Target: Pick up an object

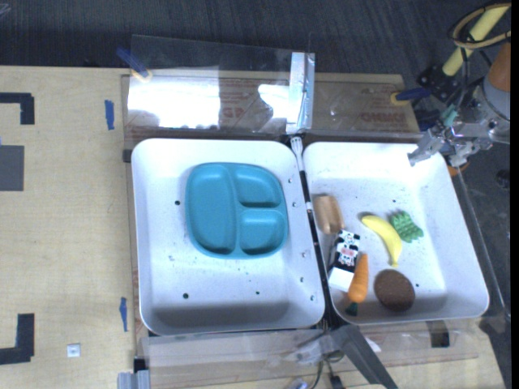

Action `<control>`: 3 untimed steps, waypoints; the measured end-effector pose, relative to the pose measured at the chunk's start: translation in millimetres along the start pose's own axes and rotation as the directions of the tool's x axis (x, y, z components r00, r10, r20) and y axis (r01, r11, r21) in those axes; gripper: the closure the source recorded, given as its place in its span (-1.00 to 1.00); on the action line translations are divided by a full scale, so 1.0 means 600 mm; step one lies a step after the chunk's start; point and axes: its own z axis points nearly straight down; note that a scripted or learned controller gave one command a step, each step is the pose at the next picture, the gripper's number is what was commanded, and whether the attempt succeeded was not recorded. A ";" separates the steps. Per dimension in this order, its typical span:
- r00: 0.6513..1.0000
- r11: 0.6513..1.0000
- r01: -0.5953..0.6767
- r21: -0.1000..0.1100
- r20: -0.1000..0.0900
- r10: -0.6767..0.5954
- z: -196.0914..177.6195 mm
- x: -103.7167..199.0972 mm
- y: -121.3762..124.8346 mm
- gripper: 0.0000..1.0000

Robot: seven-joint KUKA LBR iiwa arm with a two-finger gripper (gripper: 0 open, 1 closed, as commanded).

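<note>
In the right bin (454,241) lie a tan bread roll (328,214), a yellow banana (384,236), a green broccoli piece (406,226), a black-and-white cow-print carton (346,254), an orange carrot (358,280) and a brown round fruit (394,289). My gripper (451,142) hangs over the far right corner of that bin, well away from all of them. Nothing is seen held in it.
The left bin (154,241) bears a blue divided plate (238,209). A clear plastic panel (219,87) stands behind the bins. Yellow and blue cables (474,27) run along the arm at the upper right. Wooden bench surface (57,217) lies to the left.
</note>
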 end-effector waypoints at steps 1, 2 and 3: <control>1.000 1.000 0.000 0.000 0.000 0.000 0.000 0.000 0.000 -1.00; 0.992 0.992 0.127 0.012 -0.024 -0.127 0.196 0.010 0.044 -1.00; 0.976 0.976 0.216 -0.004 0.002 -0.216 0.207 0.042 -0.043 -1.00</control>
